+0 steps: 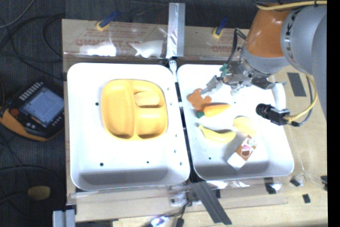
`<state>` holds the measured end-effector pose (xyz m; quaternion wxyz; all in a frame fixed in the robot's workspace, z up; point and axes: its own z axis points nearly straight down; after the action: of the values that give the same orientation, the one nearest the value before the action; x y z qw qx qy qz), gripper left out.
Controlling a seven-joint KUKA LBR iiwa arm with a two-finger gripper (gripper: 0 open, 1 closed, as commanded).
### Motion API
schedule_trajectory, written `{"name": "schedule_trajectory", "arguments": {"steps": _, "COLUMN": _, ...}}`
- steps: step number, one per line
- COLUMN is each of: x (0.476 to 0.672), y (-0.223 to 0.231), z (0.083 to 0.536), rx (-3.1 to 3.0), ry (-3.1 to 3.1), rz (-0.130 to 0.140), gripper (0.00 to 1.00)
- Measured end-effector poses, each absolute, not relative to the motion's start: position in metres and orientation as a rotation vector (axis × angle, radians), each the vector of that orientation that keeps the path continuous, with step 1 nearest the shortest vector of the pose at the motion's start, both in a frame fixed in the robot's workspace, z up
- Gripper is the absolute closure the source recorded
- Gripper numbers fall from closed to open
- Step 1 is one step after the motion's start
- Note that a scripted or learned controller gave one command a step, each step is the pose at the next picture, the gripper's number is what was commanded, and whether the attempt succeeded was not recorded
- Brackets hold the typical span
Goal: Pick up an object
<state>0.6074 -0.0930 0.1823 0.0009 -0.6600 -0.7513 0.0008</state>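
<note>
Two bins [74, 114] — yellow tray [134, 108] leftward

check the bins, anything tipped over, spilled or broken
Nothing spilled or broken. The small carton in the right bin lies tilted on its side near the front edge. The yellow tray sits flat in the left bin.

The worktop [311, 130] (a pale board) carries two white bins side by side: left bin [85, 167], right bin [276, 159].
</note>
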Motion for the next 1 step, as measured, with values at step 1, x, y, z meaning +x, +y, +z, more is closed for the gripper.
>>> {"name": "schedule_trajectory", "arguments": {"steps": 1, "x": 0.6105, "y": -0.1036, "z": 0.0938, "rx": -1.932, "ry": -2.477, "rz": -0.001, "gripper": 0.00}}
